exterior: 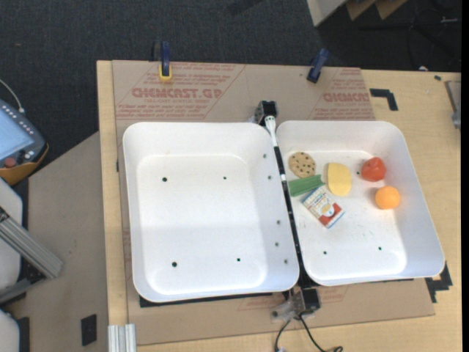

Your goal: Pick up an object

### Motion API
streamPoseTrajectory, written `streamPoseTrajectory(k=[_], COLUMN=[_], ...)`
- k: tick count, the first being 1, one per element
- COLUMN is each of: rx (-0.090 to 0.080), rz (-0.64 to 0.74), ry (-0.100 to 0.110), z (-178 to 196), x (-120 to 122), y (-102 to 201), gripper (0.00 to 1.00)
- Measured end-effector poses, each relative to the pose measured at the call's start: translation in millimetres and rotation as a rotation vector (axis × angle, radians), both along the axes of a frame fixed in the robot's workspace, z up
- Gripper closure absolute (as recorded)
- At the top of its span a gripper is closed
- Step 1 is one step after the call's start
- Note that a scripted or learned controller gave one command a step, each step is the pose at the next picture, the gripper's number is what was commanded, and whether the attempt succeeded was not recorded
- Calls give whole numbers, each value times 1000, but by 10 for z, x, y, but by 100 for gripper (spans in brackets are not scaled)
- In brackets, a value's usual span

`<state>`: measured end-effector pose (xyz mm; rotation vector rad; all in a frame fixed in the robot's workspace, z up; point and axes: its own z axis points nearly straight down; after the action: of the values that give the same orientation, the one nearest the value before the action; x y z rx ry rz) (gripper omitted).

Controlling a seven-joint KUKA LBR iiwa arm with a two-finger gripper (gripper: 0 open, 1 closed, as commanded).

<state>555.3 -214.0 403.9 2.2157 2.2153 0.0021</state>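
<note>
Against right bin [410,248] wall — round orange ball [387,197], smooth, matte.

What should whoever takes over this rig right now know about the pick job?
Objects: all in the right bin, far half. Cookie nearest the divider, green piece below it, yellow piece in the middle, small carton just in front, red fruit and orange ball toward the right wall.
Left bin: none of these objects are in it.
Done: nothing lifted yet.
Left: choose one, grasp, lift. The orange ball sits apart from the cluster, probably the easiest.
</note>
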Motion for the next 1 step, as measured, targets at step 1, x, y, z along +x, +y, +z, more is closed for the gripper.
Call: streamPoseTrajectory(k=[1], rx=[9], rz=[-5], ry=[19], z=[-926], x=[-664], y=[-106], gripper=[100])
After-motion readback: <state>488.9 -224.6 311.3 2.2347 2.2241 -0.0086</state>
